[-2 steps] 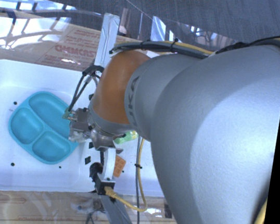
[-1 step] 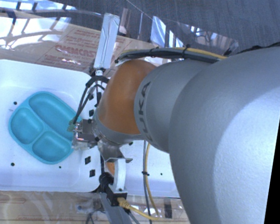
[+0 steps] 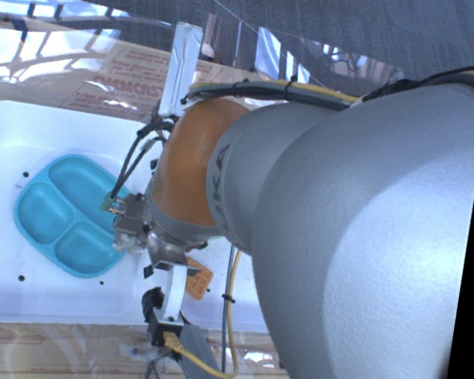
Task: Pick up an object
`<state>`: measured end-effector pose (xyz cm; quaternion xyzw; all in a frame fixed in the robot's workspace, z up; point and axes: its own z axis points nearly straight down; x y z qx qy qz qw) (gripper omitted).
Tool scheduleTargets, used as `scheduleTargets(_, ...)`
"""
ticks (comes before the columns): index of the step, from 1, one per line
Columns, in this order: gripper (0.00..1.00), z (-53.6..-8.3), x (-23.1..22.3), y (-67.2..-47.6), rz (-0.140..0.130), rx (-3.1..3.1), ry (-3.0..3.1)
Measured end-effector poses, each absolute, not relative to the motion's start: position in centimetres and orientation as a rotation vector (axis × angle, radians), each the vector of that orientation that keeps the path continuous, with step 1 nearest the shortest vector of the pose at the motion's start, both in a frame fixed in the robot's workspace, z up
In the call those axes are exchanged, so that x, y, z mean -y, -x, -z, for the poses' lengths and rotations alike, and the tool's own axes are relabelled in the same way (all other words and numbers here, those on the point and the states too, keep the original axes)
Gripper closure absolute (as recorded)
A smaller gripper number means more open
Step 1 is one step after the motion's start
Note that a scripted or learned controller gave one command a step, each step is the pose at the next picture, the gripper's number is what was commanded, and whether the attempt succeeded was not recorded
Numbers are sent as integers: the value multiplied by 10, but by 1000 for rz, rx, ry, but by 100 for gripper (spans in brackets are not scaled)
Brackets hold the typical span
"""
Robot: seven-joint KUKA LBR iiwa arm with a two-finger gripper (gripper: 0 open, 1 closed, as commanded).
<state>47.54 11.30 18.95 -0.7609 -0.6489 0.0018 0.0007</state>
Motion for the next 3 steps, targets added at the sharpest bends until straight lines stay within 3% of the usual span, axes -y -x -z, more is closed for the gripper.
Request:
scheduleTargets(1, 100, -190, -84, -476, -8, 2273, 2162)
scheduleTargets(2, 100, -191, -88, -476, -5, 2072, 2360)
scheduleTargets(3, 100, -190, -20, -547, -7, 2101, 2334)
